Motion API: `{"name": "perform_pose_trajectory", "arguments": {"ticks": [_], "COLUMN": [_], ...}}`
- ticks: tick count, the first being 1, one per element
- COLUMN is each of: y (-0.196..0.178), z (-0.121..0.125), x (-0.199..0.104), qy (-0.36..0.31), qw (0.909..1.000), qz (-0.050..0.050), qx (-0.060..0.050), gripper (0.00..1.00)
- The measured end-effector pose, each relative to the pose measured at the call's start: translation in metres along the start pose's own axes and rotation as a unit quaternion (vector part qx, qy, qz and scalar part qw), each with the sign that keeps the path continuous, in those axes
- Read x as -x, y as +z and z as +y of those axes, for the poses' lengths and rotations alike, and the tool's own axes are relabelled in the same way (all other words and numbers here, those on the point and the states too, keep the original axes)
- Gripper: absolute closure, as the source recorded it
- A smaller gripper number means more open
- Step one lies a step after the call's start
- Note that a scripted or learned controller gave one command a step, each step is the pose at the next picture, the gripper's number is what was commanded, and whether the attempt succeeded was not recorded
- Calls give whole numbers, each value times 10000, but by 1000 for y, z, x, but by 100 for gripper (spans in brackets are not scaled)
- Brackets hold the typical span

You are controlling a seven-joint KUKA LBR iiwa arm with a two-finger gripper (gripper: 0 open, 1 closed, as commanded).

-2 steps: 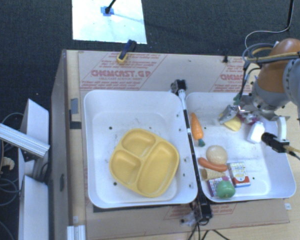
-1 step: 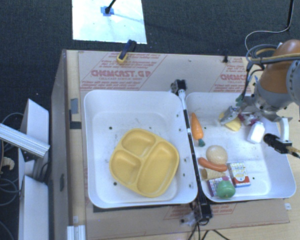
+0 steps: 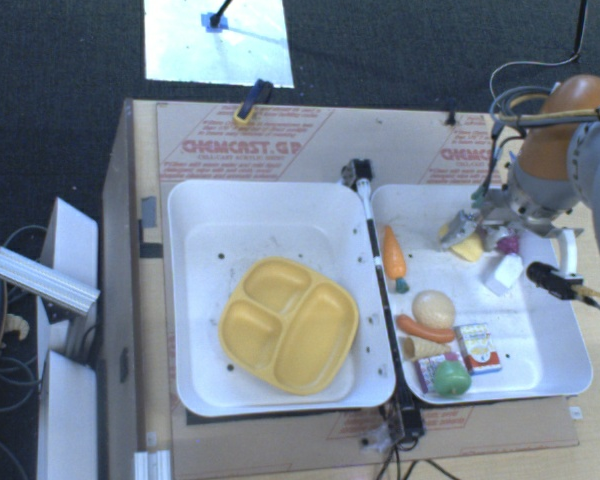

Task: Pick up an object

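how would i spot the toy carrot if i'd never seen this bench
Look in the right-hand white bin, along its left wall. The toy carrot lies there lengthwise, apart from the food cluster below. It is the one plain orange cone, with a green tip.

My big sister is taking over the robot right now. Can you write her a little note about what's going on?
Pincer: low in the right bin, at its far end, beside the yellow wedge. I can't tell whether it is gripping anything.
Right bin also holds: carrot, white block, pale round toy, sausage, small box, green ball.
Left bin: yellow divided plate.
Done: nothing visibly lifted.
Left: pick up one object.
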State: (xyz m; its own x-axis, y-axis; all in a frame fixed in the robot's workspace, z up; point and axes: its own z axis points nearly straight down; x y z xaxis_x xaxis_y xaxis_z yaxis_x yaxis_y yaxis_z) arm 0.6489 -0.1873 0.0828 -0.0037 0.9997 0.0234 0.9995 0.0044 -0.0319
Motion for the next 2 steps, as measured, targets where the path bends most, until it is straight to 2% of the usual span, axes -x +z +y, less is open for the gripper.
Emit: {"name": "perform_pose_trajectory", "arguments": {"ticks": [1, 2], "y": [-11, -39], "z": [-1, 20], "x": [0, -70], "qy": [-19, -5], "qw": [10000, 9998], "qz": [2, -111], "qx": [-19, 182], "gripper": [100, 100]}}
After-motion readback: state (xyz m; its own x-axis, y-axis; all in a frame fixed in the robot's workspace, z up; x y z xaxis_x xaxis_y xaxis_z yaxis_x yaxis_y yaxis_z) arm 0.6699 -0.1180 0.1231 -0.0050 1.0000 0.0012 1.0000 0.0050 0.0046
